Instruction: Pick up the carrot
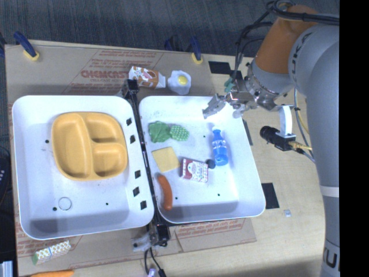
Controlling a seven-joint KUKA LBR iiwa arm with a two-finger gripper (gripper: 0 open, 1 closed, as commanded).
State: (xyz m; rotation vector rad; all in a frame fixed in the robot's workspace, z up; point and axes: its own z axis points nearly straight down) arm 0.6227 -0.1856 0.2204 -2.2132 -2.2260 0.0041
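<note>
Claw over the right bin's (248,178) far rim, carrot (165,190) at its near-left corner.

Your gripper (225,109) hangs above the right bin's far-right edge, fingers spread with nothing between them. The carrot lies along the bin's left wall, close to the near rim, so you have little room on that side. Toward the bin's middle sit the cheese (165,158) and the carton (195,170), both just clear of the carrot. The bottle (219,148) lies nearer the bin's right side, the greens (168,132) toward its far-left. The bin's near-right floor is bare.
</note>
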